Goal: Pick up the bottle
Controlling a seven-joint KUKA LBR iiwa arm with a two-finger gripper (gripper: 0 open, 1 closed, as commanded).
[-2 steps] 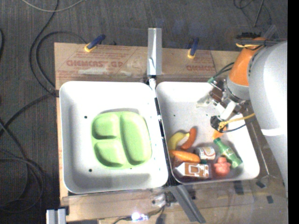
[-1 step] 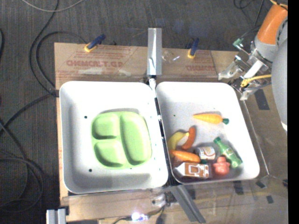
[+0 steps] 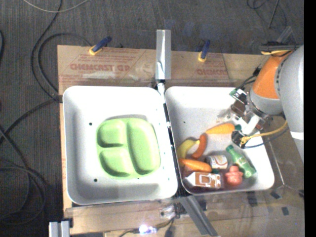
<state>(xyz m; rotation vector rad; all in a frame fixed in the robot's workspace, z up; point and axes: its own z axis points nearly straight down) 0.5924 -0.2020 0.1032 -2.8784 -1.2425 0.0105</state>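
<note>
- Reaching in from the right with the grey arm (image 3: 298, 98), its orange band (image 3: 269, 78) sitting above the wrist.
- Holding the gripper (image 3: 241, 118) over the right side of the right bin (image 3: 197, 105), close to that bin's right wall and about halfway down it.
- Not being able to tell how wide the gripper is standing, nor whether anything is in its grasp.
- Finding the bottle (image 3: 241, 161), green, lying on its side in the lower right part of the right bin, slanting from upper left to lower right, below the gripper and apart from it.
- Noting a carrot (image 3: 220, 129) lying nearly level just left of the gripper, its right end just beside the tool; contact impossible to judge.
- Seeing a banana (image 3: 186, 147) and a reddish sausage (image 3: 200, 144) curving side by side near the middle of that bin.
- Spotting an orange stick-shaped piece (image 3: 195, 164) below them, with a small can (image 3: 217, 162) between it and the bottle.
- Finding a carton (image 3: 203, 179) lying along the near wall, and a red lump (image 3: 234, 176) just right of it, touching or almost touching the bottle's lower end.
- Showing a green divided plate (image 3: 128, 146) resting in the middle of the left bin (image 3: 69, 132).
- Resting both bins on a brown board (image 3: 118, 65), with two clamps (image 3: 100, 45) gripping its far edge.
</note>
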